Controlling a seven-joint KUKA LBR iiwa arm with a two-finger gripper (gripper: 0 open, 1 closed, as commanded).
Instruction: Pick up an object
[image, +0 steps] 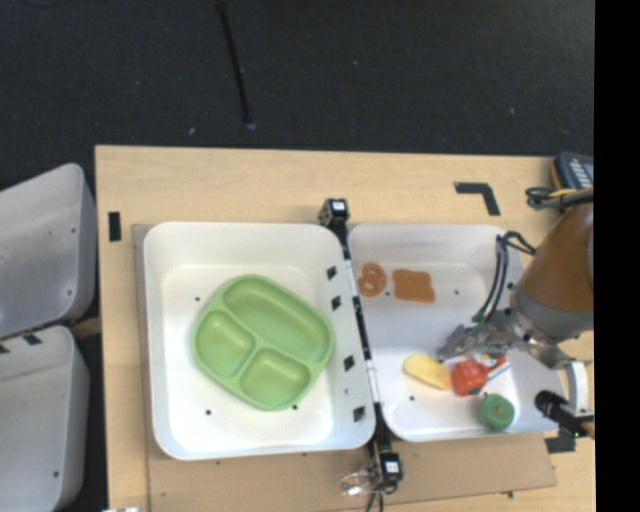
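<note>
The right bin (440, 250) holds several small items. An orange ring (372, 280) and a brown flat piece (413, 286) lie near its far side. A yellow piece (428, 373), a red item (467, 378) and a green round item (495, 411) lie near its front right. My gripper (476, 350) hangs low over the front right of this bin, just above the red item and right of the yellow piece. Its metal parts overlap the red item's top, and I cannot make out whether it touches it.
The left bin (170, 420) bears a green divided plate (262, 341). A raised divider (352, 320) with black clips runs between the bins. The arm's orange band (562, 268) stands over the right bin's right wall. Cables (500, 275) hang beside the wrist.
</note>
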